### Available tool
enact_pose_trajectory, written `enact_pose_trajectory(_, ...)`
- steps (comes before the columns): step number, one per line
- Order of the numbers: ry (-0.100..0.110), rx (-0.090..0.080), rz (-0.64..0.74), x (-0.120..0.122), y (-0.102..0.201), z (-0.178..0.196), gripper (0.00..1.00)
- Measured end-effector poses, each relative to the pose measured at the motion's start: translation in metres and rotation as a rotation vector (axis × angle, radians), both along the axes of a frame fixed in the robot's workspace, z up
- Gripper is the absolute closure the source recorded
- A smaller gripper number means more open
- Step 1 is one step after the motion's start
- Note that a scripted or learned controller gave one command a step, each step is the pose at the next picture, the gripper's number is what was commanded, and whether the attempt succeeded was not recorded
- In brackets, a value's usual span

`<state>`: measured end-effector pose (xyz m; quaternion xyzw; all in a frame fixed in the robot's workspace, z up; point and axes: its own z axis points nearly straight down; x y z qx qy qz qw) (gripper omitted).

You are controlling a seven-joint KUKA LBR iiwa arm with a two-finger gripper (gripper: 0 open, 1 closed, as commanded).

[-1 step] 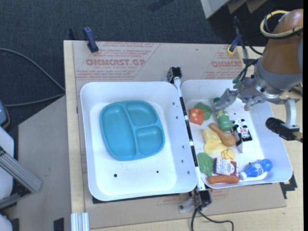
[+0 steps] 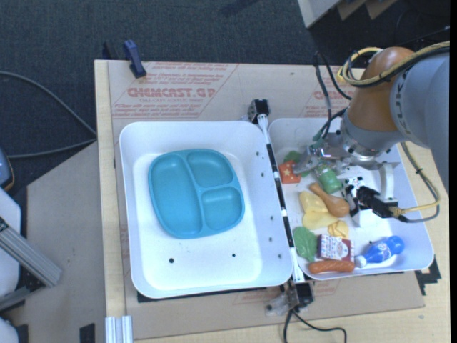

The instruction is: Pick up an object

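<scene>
Objects for picking are heaped in the right bin — small toy foods of smooth plastic. Among them can be made out a green rounded piece, a tan drumstick shape, a pale yellow lump, a red-and-white packet, an orange sausage-like piece, a dark green leaf shape and a blue bottle lying on its side toward five o'clock of the bin.

The pincer is lowered into the bin's upper half, at about eleven o'clock of the heap, just above or against the green piece; contact cannot be confirmed. Whether it is spread or closed cannot be told, and nothing can be said to be held.

The step in hand is judged to be the reach or descent onto a target, with the lift not yet made. A firm closure on one piece is called for next — rounded, glossy shapes are likely to slip, and close neighbours may be dragged along.

In the left bin a teal divided tray of matte plastic, with three compartments, lies flat at the centre. Both bins rest on a tabletop covered with printed brown cardboard.
</scene>
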<state>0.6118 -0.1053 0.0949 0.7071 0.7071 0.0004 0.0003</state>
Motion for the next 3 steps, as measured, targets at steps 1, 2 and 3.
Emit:
enact_pose_trajectory(1, -0.002, 0.0, 0.001, 0.043, 0.004, -0.009, 0.0)
enact_pose_trajectory(2, -0.005, -0.001, 0.002, 0.044, 0.005, 0.002, 1.0)
enact_pose_trajectory(3, -0.008, -0.001, 0.003, 0.044, 0.005, 0.012, 1.0)
